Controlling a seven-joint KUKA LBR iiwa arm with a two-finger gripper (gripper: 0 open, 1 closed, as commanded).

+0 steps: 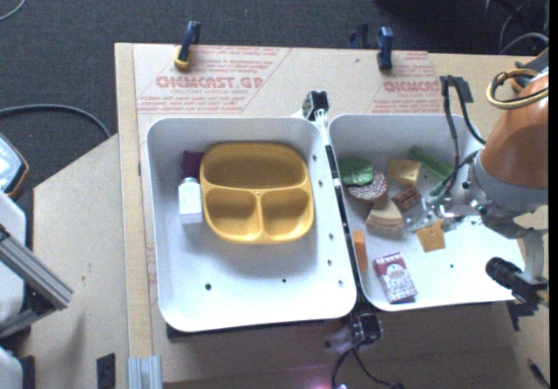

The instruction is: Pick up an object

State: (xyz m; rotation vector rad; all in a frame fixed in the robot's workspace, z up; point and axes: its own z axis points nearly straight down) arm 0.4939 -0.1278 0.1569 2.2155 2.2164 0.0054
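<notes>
Nearest the lens, along the lower edge of the right bin (488, 296), lies a red packet (395, 277), with a thin orange stick (359, 249) just beside that bin's left wall. Deeper into the same bin, the grey arm (514, 160) with its orange band reaches in from the right, wrist bent down and inward. Its gripper (433, 214) sits low over the cluster of play food in the middle of the bin; the claw seems parted a little, though the metal parts blur together, and nothing is plainly caught between the tips. An orange-yellow square (432, 239) lies just below it, a brown block (405, 201) and a pale wedge (384, 220) just to its left. Further back are a yellow cube (403, 171), a green piece (357, 172) and a green strip (430, 160), partly hidden by the wrist. Left of this bin, the left bin (174, 291) holds a yellow divided tray (256, 191).
</notes>
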